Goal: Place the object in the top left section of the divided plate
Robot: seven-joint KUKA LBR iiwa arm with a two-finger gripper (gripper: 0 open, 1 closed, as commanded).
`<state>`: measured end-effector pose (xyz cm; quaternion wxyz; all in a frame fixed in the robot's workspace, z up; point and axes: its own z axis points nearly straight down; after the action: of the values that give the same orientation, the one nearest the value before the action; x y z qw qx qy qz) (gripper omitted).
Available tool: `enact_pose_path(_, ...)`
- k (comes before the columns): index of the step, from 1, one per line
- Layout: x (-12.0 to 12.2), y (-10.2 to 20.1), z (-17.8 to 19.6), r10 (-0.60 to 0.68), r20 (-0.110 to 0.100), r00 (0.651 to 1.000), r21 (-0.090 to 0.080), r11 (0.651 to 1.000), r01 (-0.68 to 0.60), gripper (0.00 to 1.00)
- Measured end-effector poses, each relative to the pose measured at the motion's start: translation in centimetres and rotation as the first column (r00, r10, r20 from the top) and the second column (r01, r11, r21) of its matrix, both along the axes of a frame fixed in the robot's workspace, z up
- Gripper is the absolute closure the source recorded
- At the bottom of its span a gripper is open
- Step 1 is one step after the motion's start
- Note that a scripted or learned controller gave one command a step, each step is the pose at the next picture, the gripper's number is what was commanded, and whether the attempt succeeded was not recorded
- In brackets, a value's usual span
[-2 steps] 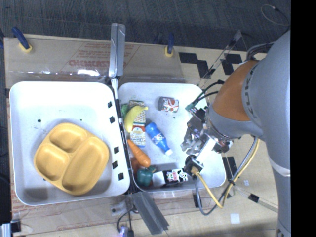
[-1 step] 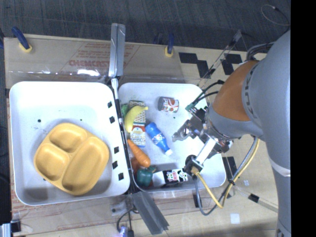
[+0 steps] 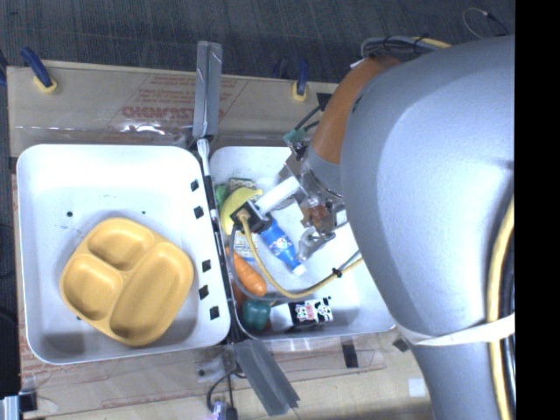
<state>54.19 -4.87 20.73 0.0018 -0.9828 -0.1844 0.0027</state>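
The tool (image 3: 311, 233) hangs low in the right bin (image 3: 255, 160), just beside what looks like a blue bottle (image 3: 280, 243). Whether it is apart or together I cannot tell. A banana (image 3: 229, 206), a carrot (image 3: 249, 276) and a green item (image 3: 256, 311) lie close by. The yellow divided plate (image 3: 127, 278), with 3 sections, sits in the left bin (image 3: 52, 173).

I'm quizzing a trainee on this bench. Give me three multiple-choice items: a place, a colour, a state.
1. The carrot lies in: A the left bin; B the right bin; C neither bin.
2. The plate is: A white; B blue; C yellow.
3. The plate lies: A flat, hollows up; B upside down; C on edge.
Key: 1 B, it lies among other things in the right bin. 2 C, it is yellow against the white left bin. 3 A, its three hollows face the camera.
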Motion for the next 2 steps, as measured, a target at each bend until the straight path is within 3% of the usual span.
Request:
enact_pose_path(1,0.0,0.2,0.9,0.009,-0.007,1.0,0.003,1.0,-0.009,1.0)
enact_pose_path(2,-6.7,4.8,-1.7,0.039,-0.002,0.999,0.0,0.999,-0.039,1.0)
